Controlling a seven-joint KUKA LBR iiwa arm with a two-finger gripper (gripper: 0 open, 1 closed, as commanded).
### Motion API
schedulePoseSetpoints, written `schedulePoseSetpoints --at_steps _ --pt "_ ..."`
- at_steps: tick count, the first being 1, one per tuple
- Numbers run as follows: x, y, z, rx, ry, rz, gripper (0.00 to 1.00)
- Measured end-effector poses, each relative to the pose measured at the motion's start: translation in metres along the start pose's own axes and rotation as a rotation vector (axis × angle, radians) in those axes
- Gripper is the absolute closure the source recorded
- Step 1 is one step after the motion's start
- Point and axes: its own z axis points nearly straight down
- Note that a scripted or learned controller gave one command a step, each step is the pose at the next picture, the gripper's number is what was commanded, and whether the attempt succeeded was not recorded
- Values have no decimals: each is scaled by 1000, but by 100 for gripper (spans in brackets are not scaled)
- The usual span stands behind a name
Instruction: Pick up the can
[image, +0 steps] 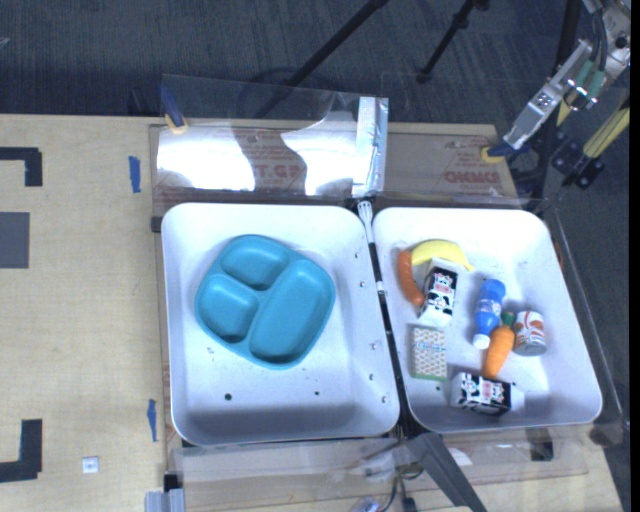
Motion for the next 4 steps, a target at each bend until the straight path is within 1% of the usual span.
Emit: schedulePoseSetpoints --at_steps 4 --pt "-4 5 -47 -22 -29 -5 100"
